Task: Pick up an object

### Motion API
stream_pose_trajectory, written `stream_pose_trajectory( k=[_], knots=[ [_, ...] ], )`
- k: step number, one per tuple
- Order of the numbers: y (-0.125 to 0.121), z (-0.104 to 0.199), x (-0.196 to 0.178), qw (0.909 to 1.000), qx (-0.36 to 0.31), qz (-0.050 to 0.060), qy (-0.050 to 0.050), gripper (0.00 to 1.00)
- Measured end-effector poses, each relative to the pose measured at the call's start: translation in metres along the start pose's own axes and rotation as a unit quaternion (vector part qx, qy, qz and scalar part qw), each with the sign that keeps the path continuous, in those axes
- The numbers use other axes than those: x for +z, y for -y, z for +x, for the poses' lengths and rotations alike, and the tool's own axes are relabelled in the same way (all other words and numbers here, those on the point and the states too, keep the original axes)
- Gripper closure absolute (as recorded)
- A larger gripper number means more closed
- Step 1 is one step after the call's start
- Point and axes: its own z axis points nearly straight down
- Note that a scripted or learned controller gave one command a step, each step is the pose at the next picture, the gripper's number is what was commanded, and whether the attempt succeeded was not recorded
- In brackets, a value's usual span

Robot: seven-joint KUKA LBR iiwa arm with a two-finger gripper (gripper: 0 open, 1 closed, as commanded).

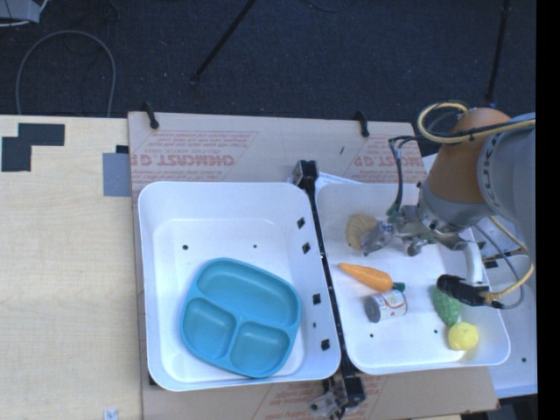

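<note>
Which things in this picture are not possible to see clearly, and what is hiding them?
- Gripper, camera view: small and dark among cables, so whether it is open or shut cannot be told.
- Beige object, camera view: partly covered by the gripper; its kind is unclear.
- Small can, camera view: label too small to read.
- Green object, camera view: a black cable part crosses it.

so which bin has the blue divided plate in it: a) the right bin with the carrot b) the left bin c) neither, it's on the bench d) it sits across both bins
b: the blue divided plate lies flat inside the left bin, while the carrot and the other small items lie in the right bin.
</note>
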Motion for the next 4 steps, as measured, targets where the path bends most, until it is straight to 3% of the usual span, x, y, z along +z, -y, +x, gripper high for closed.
stream_pose_trajectory(
  k=[1, 2, 4],
  knots=[
    [0.0, -0.001, -0.012, 1.0, 0.001, -0.001, 0.0, 1.0],
    [0.001, -0.007, -0.056, 1.0, 0.002, -0.003, 0.001, 1.0],
    [-0.005, -0.01, -0.181, 1.0, -0.001, -0.005, 0.001, 1.0]
  ],
)
